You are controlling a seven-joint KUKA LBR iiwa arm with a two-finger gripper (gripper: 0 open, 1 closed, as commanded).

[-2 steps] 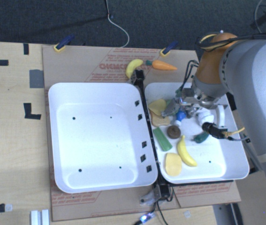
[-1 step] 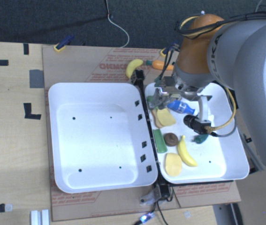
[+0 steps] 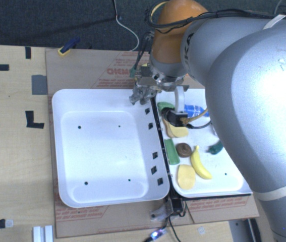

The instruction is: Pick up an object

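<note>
Camera view: the gripper hangs at upper centre over the left bin's far right corner; whether its claw is wide or narrow I cannot tell. The banana lies lower right in the right bin, probably a light, stiff, smooth toy; grasp across its middle.

Bench top: light wood, several black angular marks on it, one grey square patch near the upper left

Brown cardboard sheet lies under both bins, red print on it, partly legible only

Small blue and yellow item at the cardboard's upper left corner; type cannot be told

Thin white cable runs down across the dark backdrop behind the bench

Dark clamp or bracket with wiring at the front edge, between the bins
</note>
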